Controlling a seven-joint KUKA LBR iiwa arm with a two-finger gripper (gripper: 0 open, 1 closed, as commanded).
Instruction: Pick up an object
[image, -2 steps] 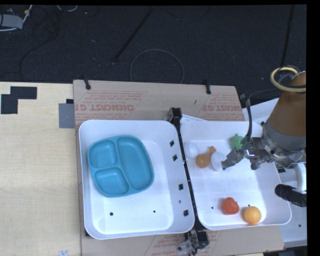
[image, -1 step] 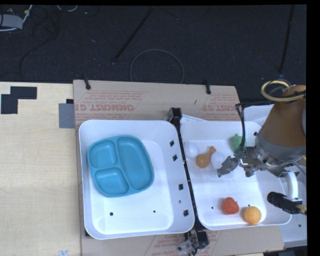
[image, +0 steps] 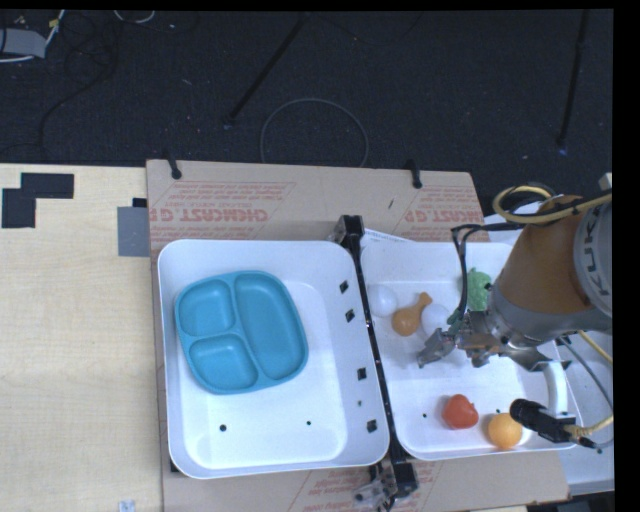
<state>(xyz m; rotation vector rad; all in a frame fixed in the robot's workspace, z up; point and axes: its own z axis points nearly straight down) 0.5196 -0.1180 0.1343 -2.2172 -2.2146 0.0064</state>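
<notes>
Counter: two white bins | fingers (image: 435, 352) apart, holding nothing, over right bin (image: 400, 425) | orange pear-shaped toy (image: 408, 318) just beside | advice: centre over it, descend straight, then close.

The arm (image: 560, 275) covers much of the right bin (image: 400, 270) at the frame's right, hiding most of a green object (image: 480, 290) — what it is cannot be told. The gripper (image: 440, 348) is small and blurred against the bin floor. At the bottom edge, a dark fitting (image: 385, 490) between the bins is cut off.
</notes>
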